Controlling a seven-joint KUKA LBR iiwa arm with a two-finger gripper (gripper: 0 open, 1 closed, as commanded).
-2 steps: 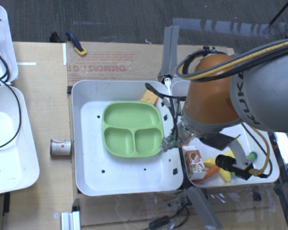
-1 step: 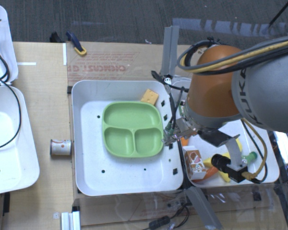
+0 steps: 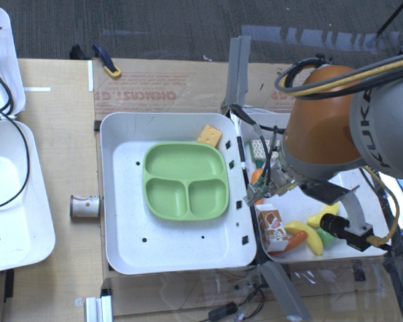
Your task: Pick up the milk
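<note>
1. The milk (image 3: 271,230), a small carton, sits at the near-left corner of the right bin (image 3: 363,180), just beside a banana (image 3: 310,237).
2. The gripper (image 3: 263,188) hangs just behind it, toward the bin's back; I cannot tell how it is set.
3. The carton's long axis looks front-to-back.
4. A green tray (image 3: 187,180) lies in the left bin (image 3: 117,200).
</note>
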